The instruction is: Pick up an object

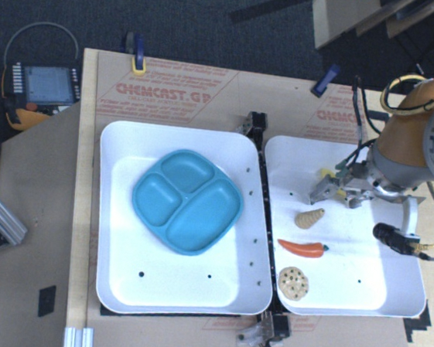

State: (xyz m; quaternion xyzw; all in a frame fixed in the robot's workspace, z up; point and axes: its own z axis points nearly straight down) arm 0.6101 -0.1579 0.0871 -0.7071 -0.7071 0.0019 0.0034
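Three small things are seen in the right bin, and any one of them could be picked up. Nearest the gripper is the tan cone. It is lying on the white floor just below the gripper and a little to the left in the picture. Its long side is tilted, with the wide end down-left and the thin tip up-right, pointing toward the gripper. A gap of white floor is seen between the cone and the gripper, so they are not touching.

Below the cone, the red pepper is laid almost flat across the bin, with its green stem at the right end. Further down, near the front wall, the round cookie is found.

The gripper is held low over the top part of the right bin. Nothing is seen between its fingers. How far the fingers are spread cannot be made out, because they are small and mixed with dark and yellow parts.

The arm is reached in from the right, with its orange band above the wrist, and is bent down toward the bin.

In the left bin, a blue tray with three parts is laid, well apart from the gripper.
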